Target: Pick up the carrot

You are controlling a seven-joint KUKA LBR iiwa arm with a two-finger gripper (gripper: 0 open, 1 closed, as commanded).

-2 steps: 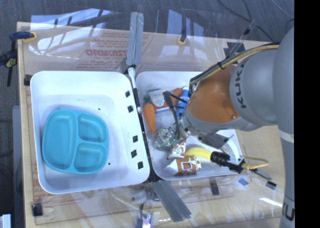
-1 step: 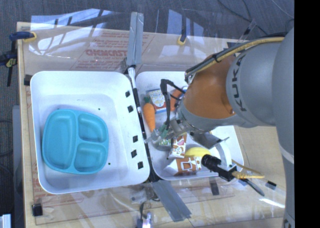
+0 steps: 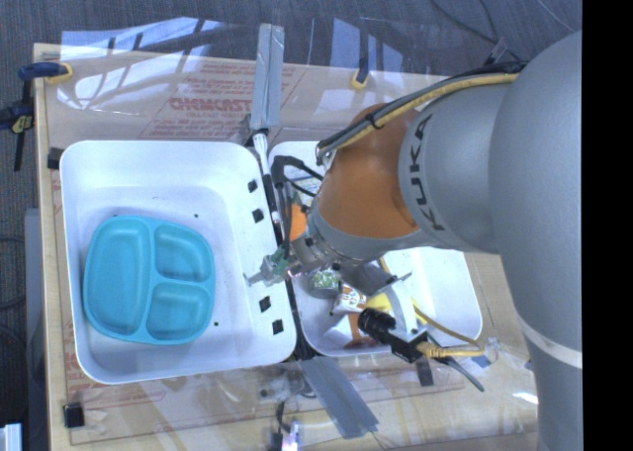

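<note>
A narrow orange piece that looks like the carrot [image 3: 296,224] lies in the right bin [image 3: 460,315] against its left wall, mostly hidden by the arm. My gripper [image 3: 331,286] reaches down into that bin just below the orange wrist band [image 3: 361,192], close to the orange piece. The arm's bulk hides the gripper's tip, and whether it touches the carrot cannot be made out. A second small orange patch [image 3: 358,342] shows near the bin's front wall; what it is cannot be told.
The left bin [image 3: 148,167] holds a light blue divided plate [image 3: 148,279]. A ridge with black clips [image 3: 272,241] separates the two bins. Yellow and black cables [image 3: 445,345] trail over the right bin's front. The grey arm [image 3: 504,162] covers most of the right bin.
</note>
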